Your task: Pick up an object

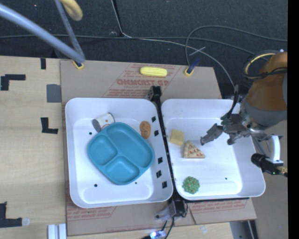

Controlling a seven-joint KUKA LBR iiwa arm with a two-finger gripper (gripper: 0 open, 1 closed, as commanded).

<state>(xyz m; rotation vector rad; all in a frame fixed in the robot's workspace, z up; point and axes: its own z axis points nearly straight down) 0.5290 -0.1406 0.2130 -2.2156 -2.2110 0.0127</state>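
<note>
the arm (266, 93) is cut off at the right side of the view, so its upper part is lost; the hand (209, 136) is dark and blurred, and whether its fingers are parted is not clear; the small cup (103, 122) lies partly tucked behind the blue tray (120, 152); a yellow thing (72, 8) at the top edge is cropped and blurred; the grey pole (32, 25) runs out past the upper left corner; the surface (23, 140) is cut off at the left and bottom.
</note>
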